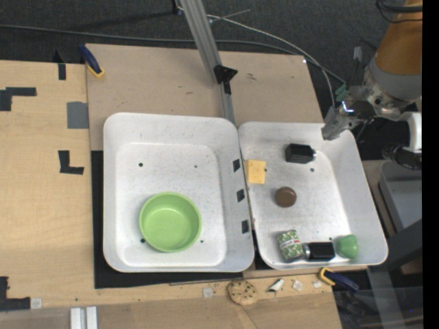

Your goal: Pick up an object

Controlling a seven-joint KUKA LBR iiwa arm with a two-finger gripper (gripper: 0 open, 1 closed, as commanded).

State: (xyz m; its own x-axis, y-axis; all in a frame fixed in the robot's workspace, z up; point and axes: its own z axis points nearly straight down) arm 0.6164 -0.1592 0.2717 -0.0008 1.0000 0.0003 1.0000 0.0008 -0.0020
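The right bin (329, 184) holds a black block (300, 153) near its far side, a yellow sponge-like square (256, 171) by its left wall, and a brown round piece (286, 197) in the middle. Along its near edge lie a green patterned box (290, 245), a black bar (319, 251) and a green ball-like thing (348, 246). My gripper (333, 126) hangs over the bin's far right corner, up and to the right of the black block, with nothing seen between its fingers.
The left bin (123, 149) holds a green bowl (170, 222). A slanted metal pole (206, 43) runs down to the gap between the bins. Small scraps and a cookie-like disc (241, 291) lie on the bench in front.
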